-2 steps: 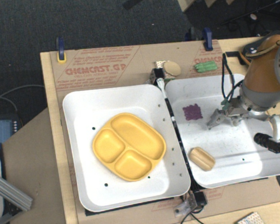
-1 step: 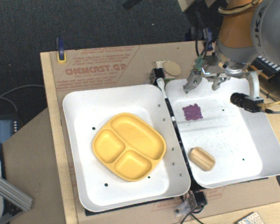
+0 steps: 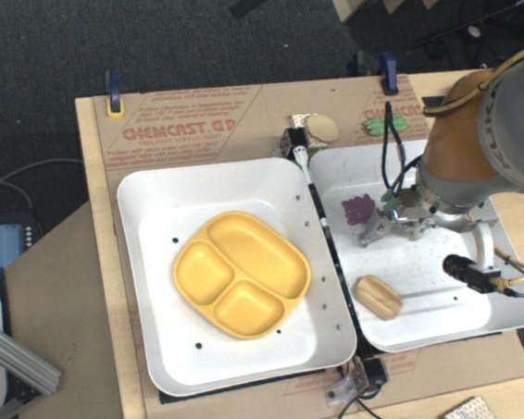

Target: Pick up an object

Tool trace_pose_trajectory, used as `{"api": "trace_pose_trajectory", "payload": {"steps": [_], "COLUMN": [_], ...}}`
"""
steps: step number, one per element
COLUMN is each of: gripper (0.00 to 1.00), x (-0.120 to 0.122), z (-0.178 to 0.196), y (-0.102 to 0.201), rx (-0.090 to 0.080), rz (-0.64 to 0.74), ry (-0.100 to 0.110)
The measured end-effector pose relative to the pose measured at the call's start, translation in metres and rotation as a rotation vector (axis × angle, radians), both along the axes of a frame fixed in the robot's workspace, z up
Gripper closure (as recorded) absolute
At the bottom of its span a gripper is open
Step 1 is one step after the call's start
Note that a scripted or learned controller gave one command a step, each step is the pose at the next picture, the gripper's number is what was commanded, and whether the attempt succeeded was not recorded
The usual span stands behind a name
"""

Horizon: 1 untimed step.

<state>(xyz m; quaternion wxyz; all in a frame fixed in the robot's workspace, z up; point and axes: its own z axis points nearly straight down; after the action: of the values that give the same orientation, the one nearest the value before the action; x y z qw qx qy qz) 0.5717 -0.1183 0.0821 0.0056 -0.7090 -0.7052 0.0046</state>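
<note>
Nearest the viewer, at the front of the right-hand shallow white bin (image 3: 497, 319), lies a small tan wooden block with rounded ends (image 3: 378, 296), resting on the bin floor close to the divider between the two bins. Farther back from that block, a little purple lumpy object (image 3: 359, 209) sits near the same divider. The metal pincer (image 3: 376, 231) hangs just beside the purple object, on its block-ward side; whether its fingers are spread or closed cannot be told from this slanted view, and nothing is seen between them. Across the divider from the block, the left-hand white bin (image 3: 147, 262) holds a yellow plastic divided plate (image 3: 241, 273). The risk, as I judge it, is a miss: the pincer sits between the two small objects and squarely over neither, so a straight descent could meet only bin floor. A glancing finger might also push the purple object against the divider wall, where a grip would be harder. The rounded block could roll away if nudged. Cables by the wrist might snag.
</note>
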Motion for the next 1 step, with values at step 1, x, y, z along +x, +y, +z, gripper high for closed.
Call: {"api": "trace_pose_trajectory", "payload": {"steps": [1], "gripper": [0.0], "x": [0.0402], "z": [0.0025], "y": [0.02], "rx": [-0.003], "rz": [0.008], "ry": [-0.019]}}
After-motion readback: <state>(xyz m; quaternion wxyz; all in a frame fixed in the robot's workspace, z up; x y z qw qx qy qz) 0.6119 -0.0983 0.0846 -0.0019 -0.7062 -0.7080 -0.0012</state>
